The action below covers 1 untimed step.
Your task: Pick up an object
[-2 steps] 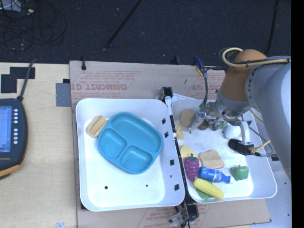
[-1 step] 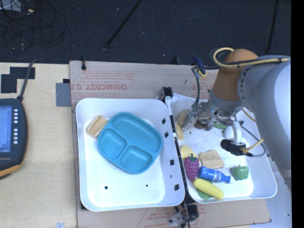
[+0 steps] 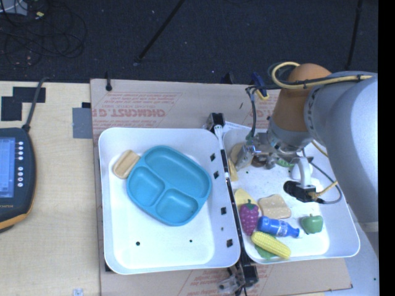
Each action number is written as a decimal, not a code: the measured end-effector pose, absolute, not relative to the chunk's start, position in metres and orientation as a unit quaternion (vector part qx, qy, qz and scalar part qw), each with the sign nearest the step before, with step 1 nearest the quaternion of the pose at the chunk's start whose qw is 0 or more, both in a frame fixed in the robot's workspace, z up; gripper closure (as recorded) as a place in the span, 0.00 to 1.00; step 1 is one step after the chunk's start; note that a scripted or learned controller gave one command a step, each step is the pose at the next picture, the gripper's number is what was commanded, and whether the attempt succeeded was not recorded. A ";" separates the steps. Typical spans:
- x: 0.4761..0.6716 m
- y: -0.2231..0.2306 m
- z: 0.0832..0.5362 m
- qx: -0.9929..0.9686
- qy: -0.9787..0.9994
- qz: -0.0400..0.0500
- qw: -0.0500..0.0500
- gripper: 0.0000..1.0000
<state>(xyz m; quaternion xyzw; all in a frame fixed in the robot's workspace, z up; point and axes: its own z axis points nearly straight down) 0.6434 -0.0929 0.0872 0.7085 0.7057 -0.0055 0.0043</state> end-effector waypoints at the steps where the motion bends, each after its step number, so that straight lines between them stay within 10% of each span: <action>1: 0.644 -0.121 0.086 0.708 0.706 -0.001 -0.001 0.00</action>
